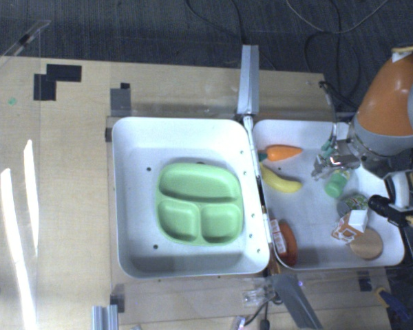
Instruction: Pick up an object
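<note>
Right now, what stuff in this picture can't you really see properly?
- Gripper, camera view: small and shiny, so whether it is open or shut cannot be told.
- Green object beneath it: partly covered by the gripper, so its kind is unclear.
- Red bottle: partly behind the right bin's rim.
- Small carton: print too small to read.
- Arm: cut off by the right edge.
</note>
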`<action>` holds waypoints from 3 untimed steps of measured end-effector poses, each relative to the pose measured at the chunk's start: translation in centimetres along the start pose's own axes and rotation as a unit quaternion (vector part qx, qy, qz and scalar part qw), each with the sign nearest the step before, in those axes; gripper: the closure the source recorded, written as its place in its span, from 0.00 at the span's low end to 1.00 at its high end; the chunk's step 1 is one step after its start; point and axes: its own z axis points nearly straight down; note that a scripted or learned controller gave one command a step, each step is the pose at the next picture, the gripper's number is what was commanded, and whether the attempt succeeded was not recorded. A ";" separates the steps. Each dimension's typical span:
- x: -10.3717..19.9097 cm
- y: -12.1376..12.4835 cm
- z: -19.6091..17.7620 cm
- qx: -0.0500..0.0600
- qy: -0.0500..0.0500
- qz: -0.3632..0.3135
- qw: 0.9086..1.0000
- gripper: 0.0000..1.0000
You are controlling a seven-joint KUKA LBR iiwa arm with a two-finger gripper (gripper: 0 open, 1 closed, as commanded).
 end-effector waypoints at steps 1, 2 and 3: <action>0.0 0.0 0.0 0.000 0.000 0.000 1.000 0.00; -1.5 0.1 -3.2 0.000 0.000 0.032 0.999 0.00; -7.5 -2.0 8.4 0.002 0.000 0.035 0.999 0.00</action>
